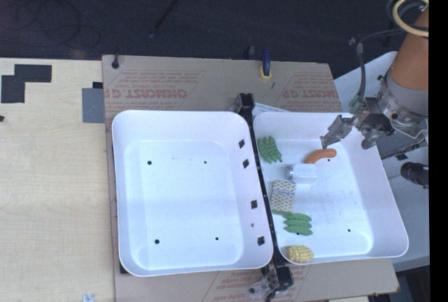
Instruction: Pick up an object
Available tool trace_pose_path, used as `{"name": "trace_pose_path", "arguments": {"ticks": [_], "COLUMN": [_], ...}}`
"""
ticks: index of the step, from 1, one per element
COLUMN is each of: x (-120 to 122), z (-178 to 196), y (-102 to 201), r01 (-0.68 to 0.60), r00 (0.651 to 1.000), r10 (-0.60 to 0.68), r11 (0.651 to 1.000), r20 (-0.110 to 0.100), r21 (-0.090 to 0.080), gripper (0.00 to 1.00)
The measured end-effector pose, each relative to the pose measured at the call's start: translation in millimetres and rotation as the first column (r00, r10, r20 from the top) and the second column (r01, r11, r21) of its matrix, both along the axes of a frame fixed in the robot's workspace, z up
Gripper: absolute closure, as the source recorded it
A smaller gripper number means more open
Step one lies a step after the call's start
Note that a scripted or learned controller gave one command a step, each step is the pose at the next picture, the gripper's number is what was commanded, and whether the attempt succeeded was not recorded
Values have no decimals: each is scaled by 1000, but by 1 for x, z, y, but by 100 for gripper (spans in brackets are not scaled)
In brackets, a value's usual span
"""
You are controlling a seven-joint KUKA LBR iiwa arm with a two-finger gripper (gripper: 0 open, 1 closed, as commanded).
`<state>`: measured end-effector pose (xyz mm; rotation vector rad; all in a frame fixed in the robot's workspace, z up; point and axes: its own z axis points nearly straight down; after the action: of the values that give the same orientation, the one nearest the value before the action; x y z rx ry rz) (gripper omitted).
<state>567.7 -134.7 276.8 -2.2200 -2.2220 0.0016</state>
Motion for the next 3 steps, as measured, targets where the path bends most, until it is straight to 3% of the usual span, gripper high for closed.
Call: {"name": "trace_pose_path", "arguments": {"ticks": [1, 2, 3], "x": [0, -67, -93], "z": [10, 63, 49], "y": [-1, 72, 17], "r01": [0, -6, 5], "r00": [1000, 1000, 1000], "r10": [0, 6, -5], "r11": [1000, 1000, 1000], "r20": [-2, 0, -4], "r21": [1, 3, 1], "gripper": [100, 100, 100]}}
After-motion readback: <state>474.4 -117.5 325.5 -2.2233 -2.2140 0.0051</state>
